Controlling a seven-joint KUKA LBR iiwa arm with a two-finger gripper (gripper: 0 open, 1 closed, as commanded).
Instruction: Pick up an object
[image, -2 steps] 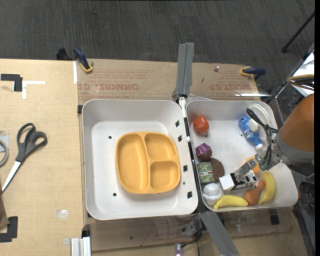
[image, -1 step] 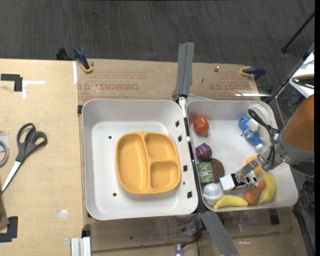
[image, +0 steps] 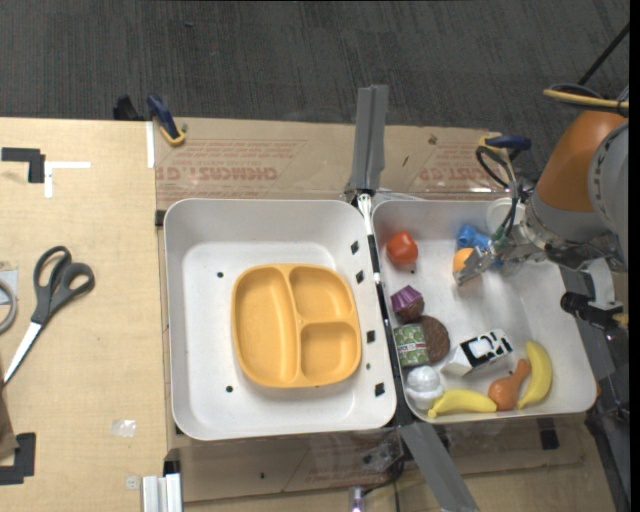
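The gripper (image: 478, 265) hangs over the right bin (image: 570, 400), finger state unclear. Two bananas (image: 540, 372) lie there, long axes differing.

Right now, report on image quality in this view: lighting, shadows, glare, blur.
Camera view: even, diffuse lighting, with soft shadows only inside the left bin around the yellow plate; no strong glare on the white plastic; the bench and scissors are sharp; the gripper looks slightly soft, and the small items in the right bin blur together near the bananas.
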